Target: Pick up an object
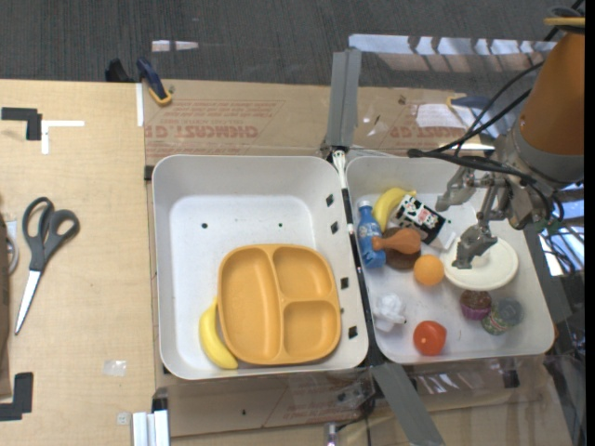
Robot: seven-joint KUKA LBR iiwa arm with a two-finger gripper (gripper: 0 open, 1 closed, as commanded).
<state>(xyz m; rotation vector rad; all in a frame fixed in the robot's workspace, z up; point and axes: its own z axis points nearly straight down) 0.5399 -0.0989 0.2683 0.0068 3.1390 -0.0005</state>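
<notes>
I hover my gripper point(476, 246) over the white plate point(493, 269) in the right bin point(535, 342); whether it is released or clenched, I cannot tell. Next, I judge, descend and grasp.

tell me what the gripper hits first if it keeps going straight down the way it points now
Most likely the white plate in the right bin: the gripper points down right above its rim. Height above it is hard to judge from this slanted view.

1. The divided plate point(279, 303) in the left white bin point(177, 249) is orange-yellow.
2. The banana point(213, 339) beside it is yellow.
3. In the right bin point(535, 337), the tomato point(429, 337) is red, the ball point(428, 270) orange, the carton point(418, 216) black-and-white.
</notes>
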